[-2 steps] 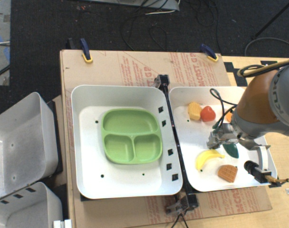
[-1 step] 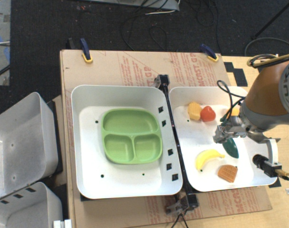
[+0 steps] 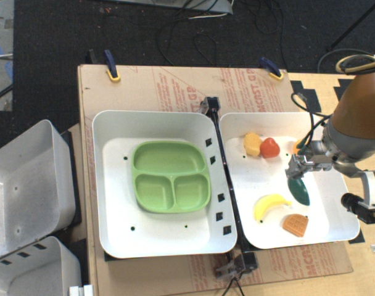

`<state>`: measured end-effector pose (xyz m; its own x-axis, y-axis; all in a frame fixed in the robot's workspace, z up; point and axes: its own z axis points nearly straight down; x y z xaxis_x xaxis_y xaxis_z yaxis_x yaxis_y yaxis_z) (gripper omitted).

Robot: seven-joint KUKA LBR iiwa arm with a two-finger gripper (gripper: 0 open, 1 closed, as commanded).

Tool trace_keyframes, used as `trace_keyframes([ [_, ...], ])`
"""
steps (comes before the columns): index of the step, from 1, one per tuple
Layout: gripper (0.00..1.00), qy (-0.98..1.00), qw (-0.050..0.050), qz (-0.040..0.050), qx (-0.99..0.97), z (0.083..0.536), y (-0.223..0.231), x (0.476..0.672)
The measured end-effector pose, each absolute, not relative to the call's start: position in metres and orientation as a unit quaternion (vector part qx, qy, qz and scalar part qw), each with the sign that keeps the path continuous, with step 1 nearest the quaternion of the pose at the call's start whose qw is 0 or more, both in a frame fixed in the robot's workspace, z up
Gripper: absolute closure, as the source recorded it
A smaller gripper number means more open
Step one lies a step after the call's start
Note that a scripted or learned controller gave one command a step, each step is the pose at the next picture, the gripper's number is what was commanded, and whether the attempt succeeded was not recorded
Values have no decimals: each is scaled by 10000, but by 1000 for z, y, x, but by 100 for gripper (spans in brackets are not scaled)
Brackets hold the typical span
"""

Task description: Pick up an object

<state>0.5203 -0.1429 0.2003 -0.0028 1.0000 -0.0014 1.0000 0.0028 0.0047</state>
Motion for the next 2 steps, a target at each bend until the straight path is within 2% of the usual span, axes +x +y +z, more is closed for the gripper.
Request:
trace_keyframes([
  [1, 100, 7087, 27, 13, 7056, 251, -143, 522],
  [2, 100, 7093, -5, -2, 7049, 239, -96, 534],
])
